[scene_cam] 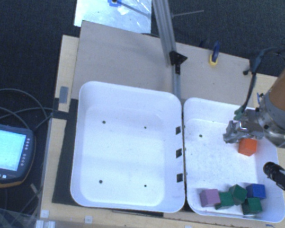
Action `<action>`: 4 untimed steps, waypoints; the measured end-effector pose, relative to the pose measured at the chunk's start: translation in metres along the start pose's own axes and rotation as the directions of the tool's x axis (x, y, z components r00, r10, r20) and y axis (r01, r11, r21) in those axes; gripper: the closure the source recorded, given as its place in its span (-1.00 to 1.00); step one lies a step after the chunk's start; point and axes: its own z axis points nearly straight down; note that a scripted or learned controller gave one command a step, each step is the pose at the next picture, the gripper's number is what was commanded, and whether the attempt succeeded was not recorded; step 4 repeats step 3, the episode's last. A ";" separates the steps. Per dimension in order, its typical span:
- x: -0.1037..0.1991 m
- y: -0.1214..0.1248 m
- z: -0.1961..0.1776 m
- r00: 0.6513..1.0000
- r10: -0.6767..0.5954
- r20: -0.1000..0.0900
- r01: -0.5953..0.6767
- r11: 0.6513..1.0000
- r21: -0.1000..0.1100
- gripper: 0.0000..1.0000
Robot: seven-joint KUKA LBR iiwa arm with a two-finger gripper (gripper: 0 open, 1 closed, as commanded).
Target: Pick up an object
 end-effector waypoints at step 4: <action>0.165 -0.002 0.037 1.000 0.001 0.000 -0.001 1.000 0.004 1.00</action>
